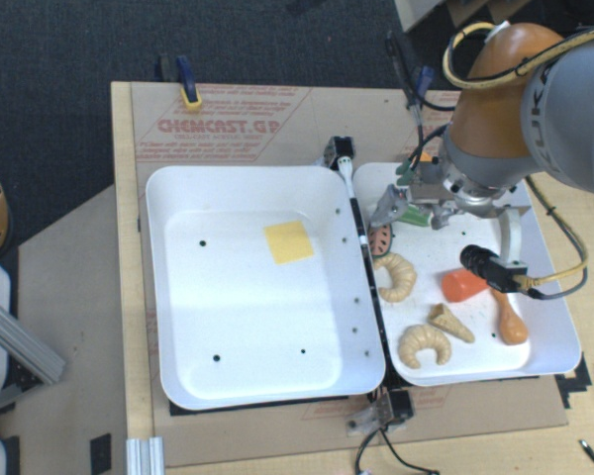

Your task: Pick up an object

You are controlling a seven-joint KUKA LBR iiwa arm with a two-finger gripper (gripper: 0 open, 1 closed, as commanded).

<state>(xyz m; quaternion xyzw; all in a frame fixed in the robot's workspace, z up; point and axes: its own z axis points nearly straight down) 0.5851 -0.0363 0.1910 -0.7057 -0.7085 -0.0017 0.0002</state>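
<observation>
My gripper (pixel 416 209) hangs low over the back left part of the right bin (pixel 554 349), close to the divider. A small green thing (pixel 413 219) shows right at the gripper; I cannot tell whether it is held. Just in front of it, by the divider, lies a pinkish round piece (pixel 380 238). A tan croissant (pixel 396 276) lies in front of that. A second croissant (pixel 425 344), a tan cone (pixel 452 322), a red piece (pixel 460 285) and an orange drumstick shape (pixel 512 320) lie toward the bin's front.
The left bin (pixel 168 265) holds a flat yellow square (pixel 288 241) near its back middle. Both bins rest on a brown cardboard sheet (pixel 218 112). The grey arm with its orange band (pixel 505 57) covers the right bin's back right part.
</observation>
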